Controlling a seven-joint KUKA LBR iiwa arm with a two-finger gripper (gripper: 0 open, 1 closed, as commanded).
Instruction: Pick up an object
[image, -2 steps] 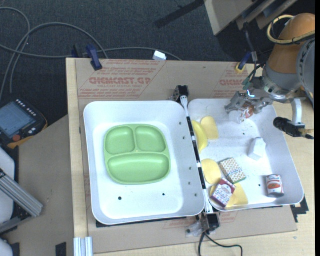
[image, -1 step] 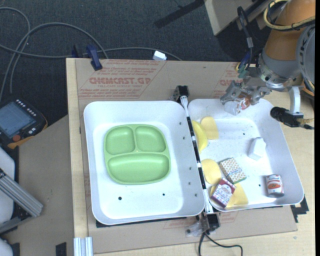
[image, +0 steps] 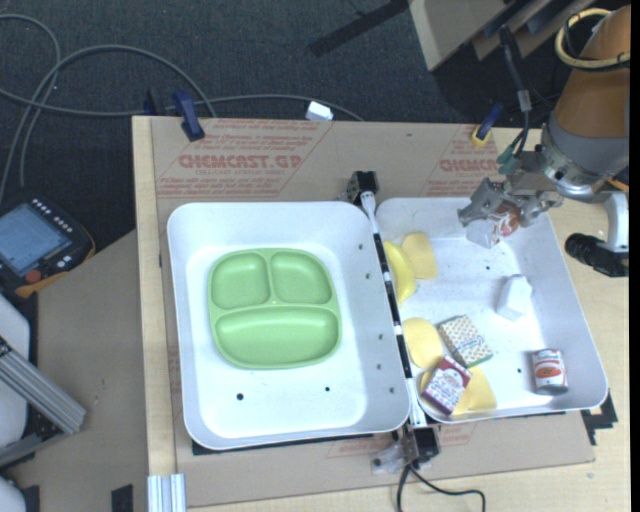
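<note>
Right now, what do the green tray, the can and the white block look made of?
Green tray: likely moulded plastic, smooth with a soft sheen. Can: probably metal under a red printed label, pale rim showing. White block: matte, faceted, perhaps foam or plastic; too small to settle.

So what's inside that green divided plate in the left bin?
Nothing visible: all three compartments of the green plate show bare green. It lies flat on the left bin, so whatever is beneath the plate is covered.

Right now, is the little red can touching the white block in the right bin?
Apart. The camera view shows bare bin floor between the red can and the white block.
</note>
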